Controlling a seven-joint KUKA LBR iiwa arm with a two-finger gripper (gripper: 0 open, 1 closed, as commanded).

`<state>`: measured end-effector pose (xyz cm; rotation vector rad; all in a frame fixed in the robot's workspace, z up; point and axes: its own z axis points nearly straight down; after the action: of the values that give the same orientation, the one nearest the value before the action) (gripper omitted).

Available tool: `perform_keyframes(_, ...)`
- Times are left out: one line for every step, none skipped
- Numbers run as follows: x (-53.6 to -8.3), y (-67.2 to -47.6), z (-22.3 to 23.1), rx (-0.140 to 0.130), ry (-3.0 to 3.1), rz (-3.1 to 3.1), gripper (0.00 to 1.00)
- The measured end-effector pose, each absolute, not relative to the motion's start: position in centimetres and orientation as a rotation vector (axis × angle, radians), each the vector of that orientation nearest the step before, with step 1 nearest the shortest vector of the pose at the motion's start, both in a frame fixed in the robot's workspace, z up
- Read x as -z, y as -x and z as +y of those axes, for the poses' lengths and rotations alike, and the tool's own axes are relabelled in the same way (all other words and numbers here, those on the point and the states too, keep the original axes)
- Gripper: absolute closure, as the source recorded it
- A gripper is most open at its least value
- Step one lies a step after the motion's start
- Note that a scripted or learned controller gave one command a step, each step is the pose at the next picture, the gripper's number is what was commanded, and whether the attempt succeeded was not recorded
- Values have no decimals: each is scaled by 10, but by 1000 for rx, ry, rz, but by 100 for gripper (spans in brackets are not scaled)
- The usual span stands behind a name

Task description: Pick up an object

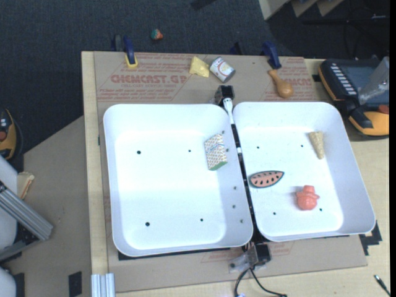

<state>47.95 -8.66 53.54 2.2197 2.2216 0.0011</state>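
Two white bins sit side by side on the bench. The left bin (124, 184) holds a small patterned green-and-white packet (215, 151) near its right wall. In the right bin (346, 184) lie a watermelon slice (266, 179) by the left wall, a red-orange lumpy toy (306, 198) toward the front, and a pale cone (317, 144) toward the back right.
On the board behind the bins rest a yellow wedge (199, 67), a small white box (222, 69) and a brown pear-like piece (281, 85). Blue clamps (129, 51) hold the board's rear edge. A dark device (346, 79) lies at the right.
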Motion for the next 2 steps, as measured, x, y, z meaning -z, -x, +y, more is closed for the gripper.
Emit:
perform_keyframes(-547, -480, -86, -5, -2216, 2219, 100)
perform_keyframes(-546, -480, -86, -4, -2217, 2220, 0)
